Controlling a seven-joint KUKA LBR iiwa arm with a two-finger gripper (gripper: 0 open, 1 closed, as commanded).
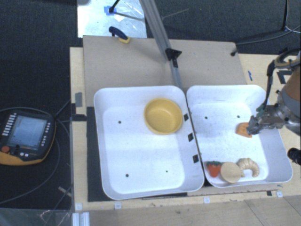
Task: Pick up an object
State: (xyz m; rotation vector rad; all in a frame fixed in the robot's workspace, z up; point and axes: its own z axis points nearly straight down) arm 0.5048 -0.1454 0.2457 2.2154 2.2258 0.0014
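Jaws first: you cannot tell from this view how they stand, because the gripper (254, 126) is a small dark cluster at the end of the grey arm (287, 109) and its tip blurs into what lies under it. You find it low over the right bin (221, 95), near that bin's right wall, with the orange band of the arm just above and to the right of it.

Right at the gripper's tip, on its left side, you see a small orange object (243, 130) lying on the bin floor. It touches or sits just beside the tip; whether it is clamped you cannot tell.

Below the gripper, along the near wall of the same bin, 3 more things lie in a row: a croissant-shaped piece (249, 166) closest under it, a round beige disc (231, 172) touching that piece on its left, and a red strawberry-like toy (214, 168) further left again.

Well to the left of the gripper, in the left bin (141, 173), a yellow bowl (163, 116) stands upright near the far right corner.
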